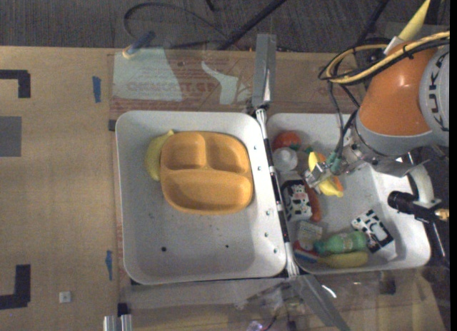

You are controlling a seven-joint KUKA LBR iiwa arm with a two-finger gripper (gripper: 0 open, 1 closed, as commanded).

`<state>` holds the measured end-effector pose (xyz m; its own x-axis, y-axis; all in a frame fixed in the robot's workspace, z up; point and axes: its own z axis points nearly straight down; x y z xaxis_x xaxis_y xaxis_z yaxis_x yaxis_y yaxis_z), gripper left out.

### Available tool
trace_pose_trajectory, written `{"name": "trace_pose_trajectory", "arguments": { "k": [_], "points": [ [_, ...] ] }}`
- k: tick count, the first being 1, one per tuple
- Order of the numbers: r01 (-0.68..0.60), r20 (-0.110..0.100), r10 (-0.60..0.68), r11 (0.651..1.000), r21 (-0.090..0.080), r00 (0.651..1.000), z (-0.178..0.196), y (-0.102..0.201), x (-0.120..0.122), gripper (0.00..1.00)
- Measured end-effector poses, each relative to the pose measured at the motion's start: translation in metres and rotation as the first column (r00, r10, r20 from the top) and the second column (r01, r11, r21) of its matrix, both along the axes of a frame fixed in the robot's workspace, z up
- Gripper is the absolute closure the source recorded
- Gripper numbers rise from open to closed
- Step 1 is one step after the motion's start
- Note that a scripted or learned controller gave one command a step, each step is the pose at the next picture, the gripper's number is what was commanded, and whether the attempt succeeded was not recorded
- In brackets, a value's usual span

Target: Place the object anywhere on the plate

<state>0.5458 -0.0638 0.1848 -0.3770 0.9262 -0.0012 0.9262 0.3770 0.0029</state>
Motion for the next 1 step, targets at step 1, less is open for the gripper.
{"name": "trace_pose_trajectory", "arguments": {
  "k": [1],
  "points": [
    [-0.097,0.000,0.097,0.995,-0.001,0.995,0.0411,0.0312,0.0650,1.00]
  ]
}}
